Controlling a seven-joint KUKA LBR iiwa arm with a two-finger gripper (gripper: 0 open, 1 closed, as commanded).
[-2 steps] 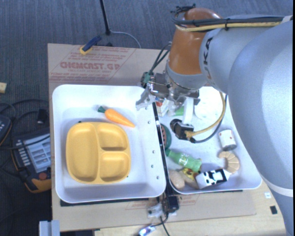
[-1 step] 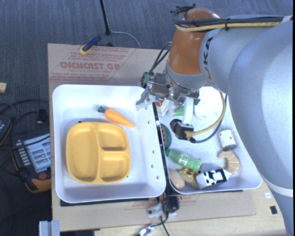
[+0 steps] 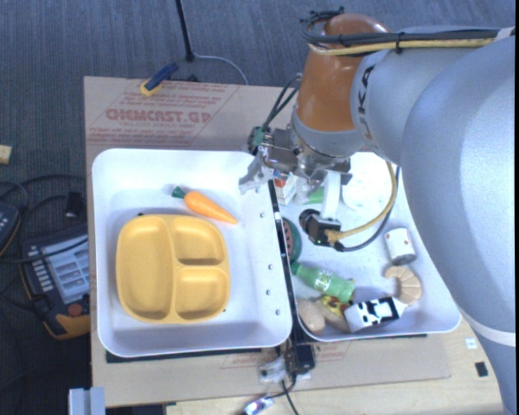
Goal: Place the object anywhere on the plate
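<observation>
A yellow plate (image 3: 171, 266) with three compartments lies in the left bin (image 3: 104, 197). An orange toy carrot (image 3: 208, 204) with a green top lies on the bin floor just behind the plate's far edge, not on the plate. My gripper (image 3: 299, 178) hangs below the orange wrist band over the far end of the right bin (image 3: 432, 318), close to the wall shared by the two bins. It is to the right of the carrot and beyond the plate. The wrist body hides what is under it.
Several items lie in the right bin: a green bottle (image 3: 322, 278), a white cylinder (image 3: 400, 245), a tan crescent-shaped piece (image 3: 408, 284), a black-and-white toy (image 3: 372, 313) and a dark green round thing (image 3: 291, 242). The big grey arm covers the right side.
</observation>
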